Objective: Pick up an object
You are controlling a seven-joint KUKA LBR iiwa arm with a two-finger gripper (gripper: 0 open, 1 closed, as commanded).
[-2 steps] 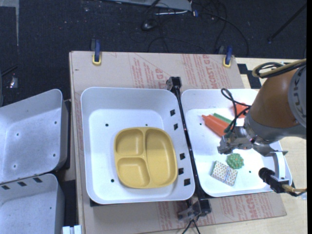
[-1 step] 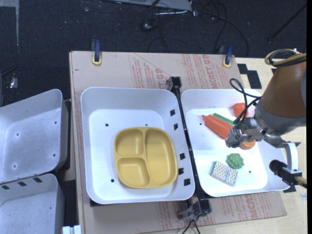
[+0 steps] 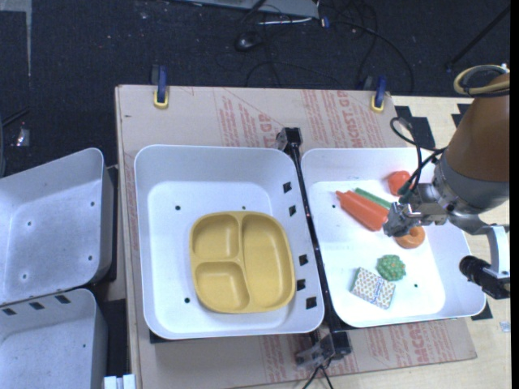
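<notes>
the gripper (image 3: 403, 227) hung over the carrot (image 3: 363, 208)'s right end; i couldn't tell its state. it should descend squarely across the carrot.

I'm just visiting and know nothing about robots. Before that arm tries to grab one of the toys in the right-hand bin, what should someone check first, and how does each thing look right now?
1. Gripper over the right bin: ok, low among the toys.
2. A target lies under it: ok, beside the carrot and a small orange piece.
3. Something between the gripper's parts: cannot tell, the wrist hides them.
4. Crowding: not ok, carrot, orange piece and a red piece sit close together.
5. Easier targets: ok, green broccoli and the patterned packet lie apart from the arm.
6. Yellow tray in the left bin: ok, out of the way.
</notes>
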